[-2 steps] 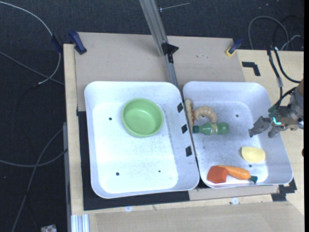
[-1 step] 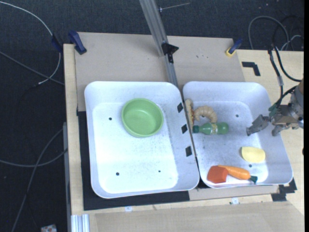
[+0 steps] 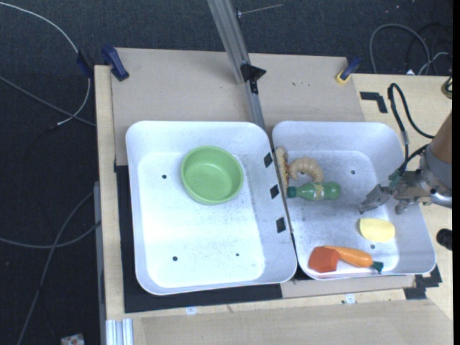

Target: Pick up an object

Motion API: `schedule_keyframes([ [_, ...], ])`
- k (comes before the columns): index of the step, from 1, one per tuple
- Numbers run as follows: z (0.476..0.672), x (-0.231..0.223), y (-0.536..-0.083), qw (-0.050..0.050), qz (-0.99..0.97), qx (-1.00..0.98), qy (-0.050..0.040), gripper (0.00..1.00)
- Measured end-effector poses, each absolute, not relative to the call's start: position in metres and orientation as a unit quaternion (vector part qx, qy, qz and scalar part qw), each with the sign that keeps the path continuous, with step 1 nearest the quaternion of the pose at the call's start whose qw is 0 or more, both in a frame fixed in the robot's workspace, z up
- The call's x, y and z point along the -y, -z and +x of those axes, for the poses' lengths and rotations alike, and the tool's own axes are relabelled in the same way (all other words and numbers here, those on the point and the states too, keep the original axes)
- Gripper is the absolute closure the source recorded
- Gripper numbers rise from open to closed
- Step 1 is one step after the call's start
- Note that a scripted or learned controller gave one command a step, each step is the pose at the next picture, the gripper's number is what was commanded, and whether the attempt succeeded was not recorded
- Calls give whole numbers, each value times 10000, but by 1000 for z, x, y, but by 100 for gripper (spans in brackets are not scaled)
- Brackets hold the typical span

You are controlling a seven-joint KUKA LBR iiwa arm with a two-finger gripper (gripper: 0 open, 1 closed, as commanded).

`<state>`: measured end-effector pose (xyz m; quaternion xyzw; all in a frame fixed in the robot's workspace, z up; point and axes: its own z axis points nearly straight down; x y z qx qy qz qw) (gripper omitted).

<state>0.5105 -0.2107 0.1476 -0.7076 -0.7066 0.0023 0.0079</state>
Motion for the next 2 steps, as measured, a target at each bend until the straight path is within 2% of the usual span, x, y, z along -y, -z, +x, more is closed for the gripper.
schedule_keyframes([
  [1,509,209,-93,80,-7074,7068,-20,0],
  [2,512,210,-110,25,-7070,7072,12,100],
])
